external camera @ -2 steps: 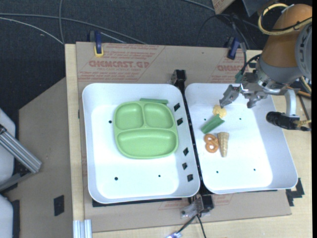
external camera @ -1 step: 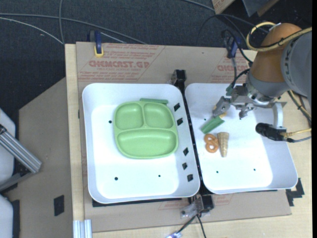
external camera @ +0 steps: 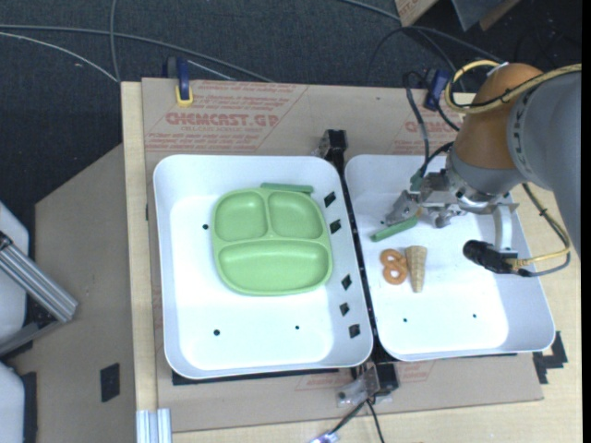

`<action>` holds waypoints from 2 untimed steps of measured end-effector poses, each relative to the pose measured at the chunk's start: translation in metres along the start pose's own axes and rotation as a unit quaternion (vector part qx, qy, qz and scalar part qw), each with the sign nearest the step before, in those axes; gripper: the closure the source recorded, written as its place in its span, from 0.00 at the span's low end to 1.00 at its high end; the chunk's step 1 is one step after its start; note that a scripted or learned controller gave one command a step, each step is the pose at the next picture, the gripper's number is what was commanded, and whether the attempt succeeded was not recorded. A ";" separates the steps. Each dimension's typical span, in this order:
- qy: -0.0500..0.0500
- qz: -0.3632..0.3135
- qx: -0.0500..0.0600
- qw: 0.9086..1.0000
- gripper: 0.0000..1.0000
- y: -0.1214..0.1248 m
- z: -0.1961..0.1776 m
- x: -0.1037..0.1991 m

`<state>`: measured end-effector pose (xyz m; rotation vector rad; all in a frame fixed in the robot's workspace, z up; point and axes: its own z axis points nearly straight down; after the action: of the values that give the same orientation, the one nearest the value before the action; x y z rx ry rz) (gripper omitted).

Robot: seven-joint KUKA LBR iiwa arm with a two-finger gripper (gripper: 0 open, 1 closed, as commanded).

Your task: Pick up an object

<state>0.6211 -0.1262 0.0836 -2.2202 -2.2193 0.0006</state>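
The right bin [external camera: 462, 330] holds a small orange pretzel-shaped piece [external camera: 394, 267], a tan cone [external camera: 417, 267] lying beside it, and a thin green strip [external camera: 389, 233] just above them. My gripper [external camera: 412, 209] is low over the upper left part of this bin, at the strip's upper right end. I cannot make out whether it touches the strip. The arm's orange band [external camera: 489, 118] and grey body rise to the upper right.
A green divided plate [external camera: 271, 242] lies in the left bin [external camera: 249, 340]. A black connector with a yellow cable [external camera: 489, 257] hangs from the arm over the right bin's right side. A raised divider with black clips [external camera: 346, 247] runs between the bins.
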 end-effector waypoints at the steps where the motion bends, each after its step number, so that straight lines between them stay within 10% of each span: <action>1: 0.000 0.000 -0.002 1.000 1.00 0.001 -0.014 0.000; 2: -0.001 0.000 -0.003 1.000 1.00 -0.005 -0.064 -0.006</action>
<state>0.6160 -0.1326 0.1474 -2.2251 -2.2229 -0.0038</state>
